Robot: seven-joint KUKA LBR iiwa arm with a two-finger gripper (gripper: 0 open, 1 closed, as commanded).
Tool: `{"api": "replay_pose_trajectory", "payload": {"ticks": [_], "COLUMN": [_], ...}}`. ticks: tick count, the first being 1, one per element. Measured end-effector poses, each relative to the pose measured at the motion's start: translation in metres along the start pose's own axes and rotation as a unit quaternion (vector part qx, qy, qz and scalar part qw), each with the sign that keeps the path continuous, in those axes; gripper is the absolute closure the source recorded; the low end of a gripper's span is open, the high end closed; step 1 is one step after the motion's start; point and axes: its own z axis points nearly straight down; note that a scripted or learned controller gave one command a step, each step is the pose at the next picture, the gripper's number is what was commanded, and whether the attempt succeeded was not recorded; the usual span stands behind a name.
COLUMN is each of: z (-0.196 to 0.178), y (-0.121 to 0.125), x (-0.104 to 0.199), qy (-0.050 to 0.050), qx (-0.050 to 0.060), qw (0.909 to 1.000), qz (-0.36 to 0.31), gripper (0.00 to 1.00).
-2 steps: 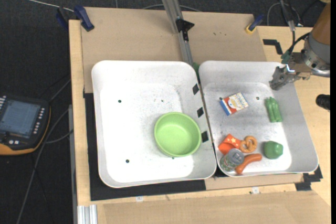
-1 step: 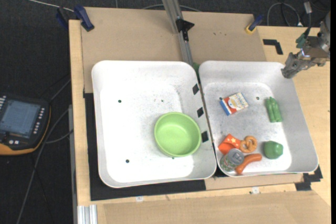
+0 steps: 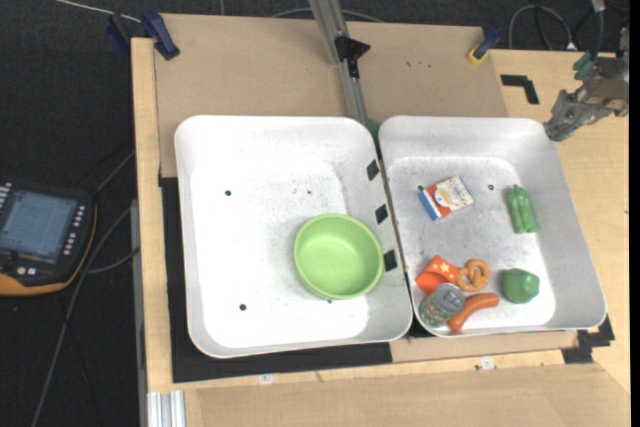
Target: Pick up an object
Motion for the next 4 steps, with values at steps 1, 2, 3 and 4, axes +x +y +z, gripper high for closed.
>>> {"api": "replay_pose_trajectory", "payload": {"ticks": [1, 2, 3, 4], "z": [0.015, 0.032, 0.046, 0.055], "y": [-0.004, -0.003, 0.003, -0.005], "x": [0.056, 0.108, 0.156, 0.210], "qy": [0.001, 0.001, 0.001, 0.001], "qx": [0.001, 0.002, 0.002, 0.001], "qw": [1.0000, 1.0000, 1.0000, 1.0000], "qz": [-0.002, -0.002, -0.002, -0.002], "gripper": [1.00, 1.00, 1.00, 1.00]}}
